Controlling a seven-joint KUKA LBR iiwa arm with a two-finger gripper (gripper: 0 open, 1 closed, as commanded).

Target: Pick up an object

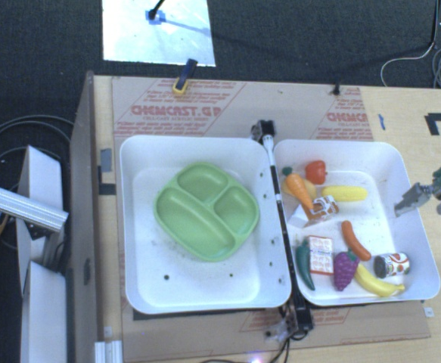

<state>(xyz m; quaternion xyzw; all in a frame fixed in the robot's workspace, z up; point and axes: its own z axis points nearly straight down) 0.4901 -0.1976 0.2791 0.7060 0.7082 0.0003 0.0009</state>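
The right-hand shallow white plastic bin (pixel 413 174) holds the toy food. Along its near edge lie a curved yellow plastic banana (pixel 374 280), a purple grape cluster (pixel 344 269) and a small red-and-white can (pixel 392 264). Farther back lie an orange carrot (pixel 299 189), a yellow corn cob (pixel 344 194) and a red tomato (pixel 315 171). The left-hand bin (pixel 148 153) holds a green compartmented plate (pixel 206 211). The grey two-finger gripper (pixel 414 199) sits at the right bin's right rim; whether it is open or closed cannot be determined.
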